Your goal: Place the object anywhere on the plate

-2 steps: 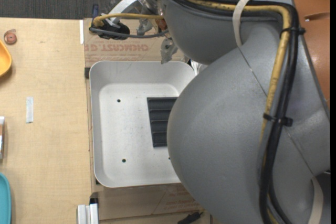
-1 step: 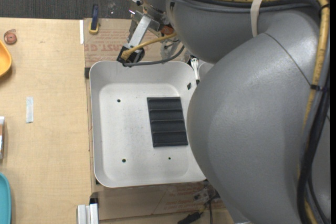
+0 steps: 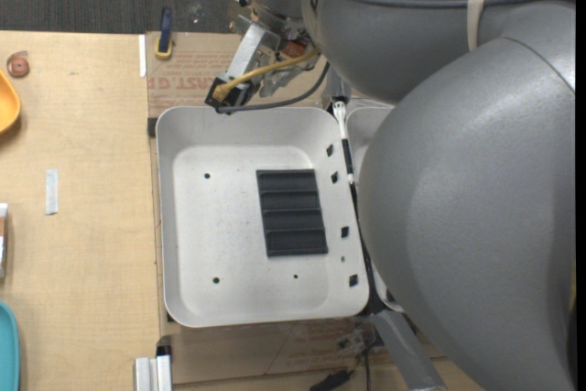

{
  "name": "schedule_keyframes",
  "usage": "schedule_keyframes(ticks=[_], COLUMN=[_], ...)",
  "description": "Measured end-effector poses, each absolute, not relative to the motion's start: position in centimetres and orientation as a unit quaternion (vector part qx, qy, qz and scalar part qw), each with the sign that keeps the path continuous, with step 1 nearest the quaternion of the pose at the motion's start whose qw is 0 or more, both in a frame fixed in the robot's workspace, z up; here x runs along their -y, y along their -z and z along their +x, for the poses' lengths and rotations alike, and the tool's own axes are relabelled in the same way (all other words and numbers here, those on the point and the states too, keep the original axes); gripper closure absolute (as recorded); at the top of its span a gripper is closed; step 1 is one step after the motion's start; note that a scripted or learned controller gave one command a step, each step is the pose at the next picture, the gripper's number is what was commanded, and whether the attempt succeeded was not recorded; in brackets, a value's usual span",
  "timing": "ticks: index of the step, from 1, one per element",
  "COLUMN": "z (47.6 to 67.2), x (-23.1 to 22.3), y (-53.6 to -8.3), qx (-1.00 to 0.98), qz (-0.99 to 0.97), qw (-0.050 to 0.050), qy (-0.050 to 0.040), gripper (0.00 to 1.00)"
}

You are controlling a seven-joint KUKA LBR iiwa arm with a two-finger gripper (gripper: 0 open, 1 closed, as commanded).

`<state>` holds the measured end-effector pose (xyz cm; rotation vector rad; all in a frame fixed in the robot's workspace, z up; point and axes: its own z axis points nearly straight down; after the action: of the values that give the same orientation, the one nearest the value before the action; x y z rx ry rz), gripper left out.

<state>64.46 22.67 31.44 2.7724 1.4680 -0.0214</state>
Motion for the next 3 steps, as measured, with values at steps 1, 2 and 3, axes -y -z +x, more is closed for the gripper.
schedule_keyframes(ticks=[1, 2, 3], z=[65.9, 61.2, 54.4], x=[-22.8, -22.8, -22.8], y=[-29.4, -29.5, -26.6], qx=[-0.557, -0.618, -0.643], qz=[0.83, 0.786, 0.766], qw=[0.0, 0.0, 0.0], qy=[0.0035, 0.0027, 0.0025], gripper=[1.0, 1.0, 1.0])
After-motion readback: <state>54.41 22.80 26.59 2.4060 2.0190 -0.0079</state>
